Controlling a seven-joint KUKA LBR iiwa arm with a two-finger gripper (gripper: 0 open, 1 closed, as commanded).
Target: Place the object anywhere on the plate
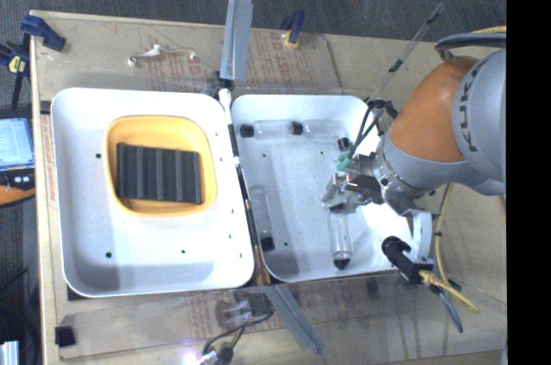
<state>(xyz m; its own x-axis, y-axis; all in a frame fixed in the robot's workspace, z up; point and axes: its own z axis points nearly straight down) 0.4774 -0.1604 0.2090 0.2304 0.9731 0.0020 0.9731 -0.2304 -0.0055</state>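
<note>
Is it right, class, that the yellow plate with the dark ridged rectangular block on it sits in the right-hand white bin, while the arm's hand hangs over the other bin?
Not quite. The camera view shows the yellow plate, with the dark ridged rectangular block on it, in the left-hand white bin. The hand hangs over the right-hand white bin.

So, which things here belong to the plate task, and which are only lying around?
For the job:
- yellow plate, left bin
- clear tube-like object, right bin
- gripper, above that object

Lying about:
- blue clamps
- metal bar
- tablet
</note>
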